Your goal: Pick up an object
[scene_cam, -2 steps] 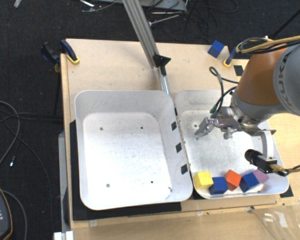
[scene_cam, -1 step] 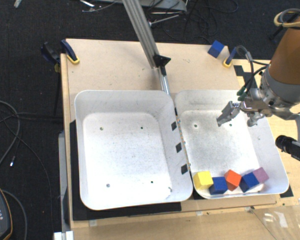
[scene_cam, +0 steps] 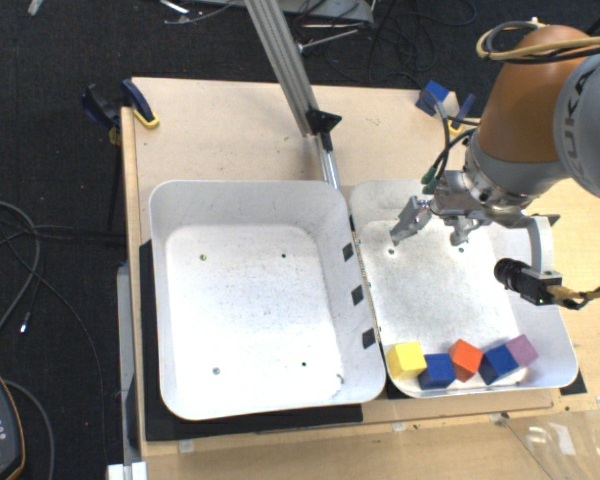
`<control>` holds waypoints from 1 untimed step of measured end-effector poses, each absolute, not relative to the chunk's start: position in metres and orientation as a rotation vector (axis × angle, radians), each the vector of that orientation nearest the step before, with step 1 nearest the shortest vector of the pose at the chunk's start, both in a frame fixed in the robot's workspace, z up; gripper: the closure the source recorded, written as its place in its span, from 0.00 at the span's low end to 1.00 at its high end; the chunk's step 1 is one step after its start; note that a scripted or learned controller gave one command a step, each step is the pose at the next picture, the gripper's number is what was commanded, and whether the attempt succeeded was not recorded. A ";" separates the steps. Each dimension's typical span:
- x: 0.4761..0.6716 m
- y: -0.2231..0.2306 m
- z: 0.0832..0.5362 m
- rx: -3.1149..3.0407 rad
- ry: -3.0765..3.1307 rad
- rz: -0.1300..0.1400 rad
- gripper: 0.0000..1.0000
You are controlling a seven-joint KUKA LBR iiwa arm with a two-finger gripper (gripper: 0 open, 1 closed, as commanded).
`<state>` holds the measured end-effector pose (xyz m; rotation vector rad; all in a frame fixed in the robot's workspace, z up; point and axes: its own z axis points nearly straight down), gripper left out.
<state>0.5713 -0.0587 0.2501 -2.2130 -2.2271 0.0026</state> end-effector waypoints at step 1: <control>0.583 -0.122 0.114 -2.223 -2.214 0.008 0.00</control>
